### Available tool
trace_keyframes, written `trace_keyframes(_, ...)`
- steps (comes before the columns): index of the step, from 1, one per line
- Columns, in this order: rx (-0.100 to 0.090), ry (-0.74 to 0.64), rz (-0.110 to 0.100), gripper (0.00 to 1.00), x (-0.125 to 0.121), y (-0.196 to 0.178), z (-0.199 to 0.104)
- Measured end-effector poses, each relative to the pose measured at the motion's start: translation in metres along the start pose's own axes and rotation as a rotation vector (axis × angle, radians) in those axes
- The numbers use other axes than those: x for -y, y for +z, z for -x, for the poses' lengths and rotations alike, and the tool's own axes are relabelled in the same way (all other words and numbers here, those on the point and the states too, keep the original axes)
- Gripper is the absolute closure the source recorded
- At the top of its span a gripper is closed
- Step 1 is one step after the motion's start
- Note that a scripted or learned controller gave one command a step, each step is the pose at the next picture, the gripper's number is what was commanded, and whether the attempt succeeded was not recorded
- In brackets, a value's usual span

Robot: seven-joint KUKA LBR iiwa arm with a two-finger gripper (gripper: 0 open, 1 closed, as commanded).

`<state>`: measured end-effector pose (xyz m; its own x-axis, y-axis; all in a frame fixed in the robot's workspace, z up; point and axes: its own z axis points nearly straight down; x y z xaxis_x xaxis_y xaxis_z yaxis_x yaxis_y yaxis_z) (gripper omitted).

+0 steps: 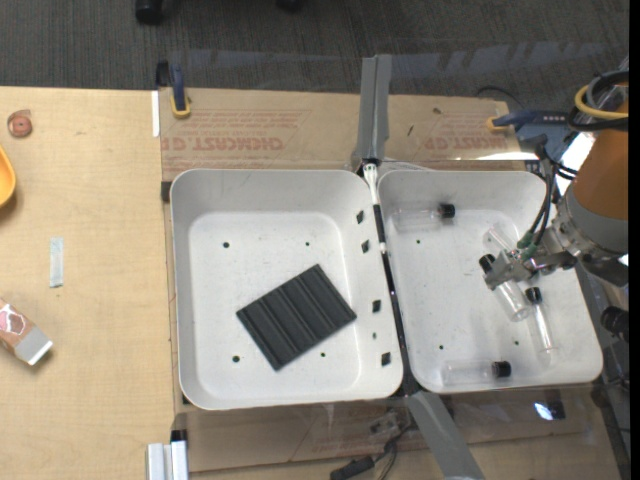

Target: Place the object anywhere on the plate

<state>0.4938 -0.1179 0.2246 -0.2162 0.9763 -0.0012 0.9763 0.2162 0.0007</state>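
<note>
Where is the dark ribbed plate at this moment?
The dark ribbed plate lies tilted in the left bin, toward its lower middle, left of the divider between bins.

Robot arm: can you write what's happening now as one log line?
gripper: over right bin, beside clear object | dark ridged plate: in left bin

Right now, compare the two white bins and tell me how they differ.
The left bin holds a dark ribbed rectangular plate lying flat at an angle; the right bin holds small clear objects with dark ends. The end effector hovers over the right bin, while nothing reaches over the left bin. Both are shallow, white and rounded at the corners, set side by side.
</note>
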Motion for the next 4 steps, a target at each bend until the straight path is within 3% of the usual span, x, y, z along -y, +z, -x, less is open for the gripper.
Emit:
trace_keyframes(1, -0.001, 0.063, -0.005, 1.0, -0.04, 0.034, -0.049)
trace_keyframes(2, 0.0, -0.047, -0.003, 1.0, -0.105, 0.034, -0.089)
trace_keyframes(3, 0.0, -0.11, -0.004, 1.0, -0.074, 0.034, -0.155)
trace_keyframes(4, -0.002, -0.651, -0.003, 1.0, -0.094, 0.053, -0.201)
